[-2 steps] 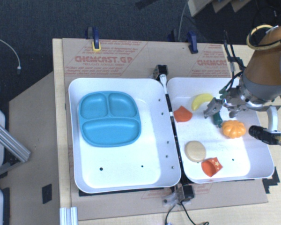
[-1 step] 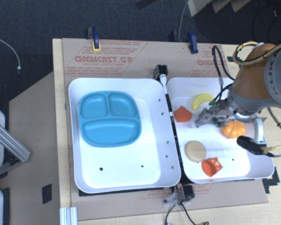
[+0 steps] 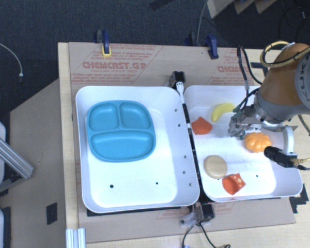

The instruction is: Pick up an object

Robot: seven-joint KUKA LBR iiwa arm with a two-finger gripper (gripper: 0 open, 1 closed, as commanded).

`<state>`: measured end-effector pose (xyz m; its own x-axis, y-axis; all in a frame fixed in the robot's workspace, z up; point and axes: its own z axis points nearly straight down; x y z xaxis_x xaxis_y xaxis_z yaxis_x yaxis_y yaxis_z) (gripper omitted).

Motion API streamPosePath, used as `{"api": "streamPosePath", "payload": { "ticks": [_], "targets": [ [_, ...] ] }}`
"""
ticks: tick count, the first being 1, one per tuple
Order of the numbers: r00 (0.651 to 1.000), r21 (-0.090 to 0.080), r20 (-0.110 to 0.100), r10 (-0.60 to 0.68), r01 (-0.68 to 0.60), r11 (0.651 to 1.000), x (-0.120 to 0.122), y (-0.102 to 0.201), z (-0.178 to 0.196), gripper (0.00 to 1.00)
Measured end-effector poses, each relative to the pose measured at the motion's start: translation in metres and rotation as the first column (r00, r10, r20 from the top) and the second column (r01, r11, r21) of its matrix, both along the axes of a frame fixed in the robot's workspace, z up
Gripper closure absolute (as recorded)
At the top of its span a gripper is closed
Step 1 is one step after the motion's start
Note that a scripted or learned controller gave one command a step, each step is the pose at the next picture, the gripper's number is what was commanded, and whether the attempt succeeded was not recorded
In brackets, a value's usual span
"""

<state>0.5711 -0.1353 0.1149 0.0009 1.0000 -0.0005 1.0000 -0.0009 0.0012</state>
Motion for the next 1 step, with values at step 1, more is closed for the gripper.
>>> {"api": "streamPosePath", "payload": {
  "ticks": [1],
  "targets": [
    [1.000,-0.002,0.005,0.001,-0.001,1.000,0.0084,-0.0074,0.0504,1.00]
  ]
}}
